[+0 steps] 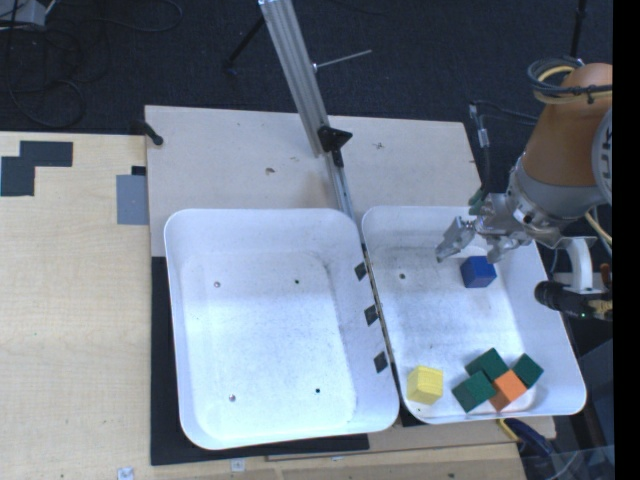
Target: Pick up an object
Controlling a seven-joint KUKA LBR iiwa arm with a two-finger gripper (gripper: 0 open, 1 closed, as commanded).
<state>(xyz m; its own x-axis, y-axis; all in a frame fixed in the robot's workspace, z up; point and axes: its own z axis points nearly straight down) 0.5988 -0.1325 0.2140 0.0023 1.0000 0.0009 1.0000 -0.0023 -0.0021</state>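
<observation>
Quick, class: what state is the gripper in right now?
Gripper: over the right bin, just above the blue cube; open or closed cannot be told; nothing seen held.

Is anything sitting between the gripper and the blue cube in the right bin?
Nothing visible does. The gripper hangs just above and left of the blue cube in the right bin. The yellow cube, green blocks and orange block cluster at the bin's near edge, well apart.
</observation>
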